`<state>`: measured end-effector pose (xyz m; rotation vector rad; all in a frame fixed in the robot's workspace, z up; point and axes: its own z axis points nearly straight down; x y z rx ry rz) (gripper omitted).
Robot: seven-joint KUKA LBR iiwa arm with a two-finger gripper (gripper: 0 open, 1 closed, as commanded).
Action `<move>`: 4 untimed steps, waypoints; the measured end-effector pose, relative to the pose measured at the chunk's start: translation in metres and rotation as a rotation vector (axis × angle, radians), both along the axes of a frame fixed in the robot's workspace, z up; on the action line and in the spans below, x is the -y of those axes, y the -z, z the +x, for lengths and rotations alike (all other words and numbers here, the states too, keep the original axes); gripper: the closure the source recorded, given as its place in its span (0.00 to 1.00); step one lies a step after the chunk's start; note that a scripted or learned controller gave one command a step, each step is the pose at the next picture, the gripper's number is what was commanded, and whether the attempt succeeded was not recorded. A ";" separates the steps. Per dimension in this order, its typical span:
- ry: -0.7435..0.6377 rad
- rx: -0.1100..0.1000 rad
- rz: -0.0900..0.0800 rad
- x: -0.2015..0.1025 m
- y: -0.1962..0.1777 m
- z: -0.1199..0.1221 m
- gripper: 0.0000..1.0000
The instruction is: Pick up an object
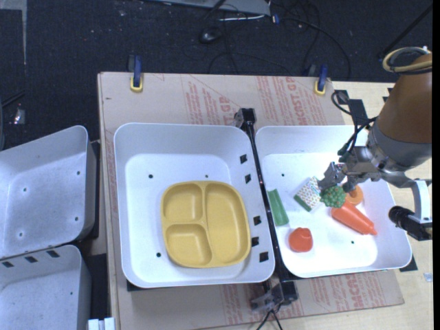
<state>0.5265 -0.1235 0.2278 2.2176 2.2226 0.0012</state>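
Camera view shows us the arm (405, 119) cut off at the right edge, bent down so its gripper (338, 179) hangs over the broccoli (333, 196) in the right bin (330, 263), hiding it partly; we cannot tell the gripper's state.

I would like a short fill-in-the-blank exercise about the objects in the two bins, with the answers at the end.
1. The yellow divided plate lies in the ____ bin.
2. The plate has ____ compartments.
3. The green stick lies in the right bin, near the wall that it shares with the ____ bin.
4. The gripper hovers above the ____ toy broccoli.

Answers: left; three; left; green
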 end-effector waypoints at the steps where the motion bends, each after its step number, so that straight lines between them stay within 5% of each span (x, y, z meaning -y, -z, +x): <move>1: -0.006 -0.003 0.003 -0.049 -0.001 0.000 1.00; 4: -0.006 -0.002 0.002 -0.211 -0.002 0.035 1.00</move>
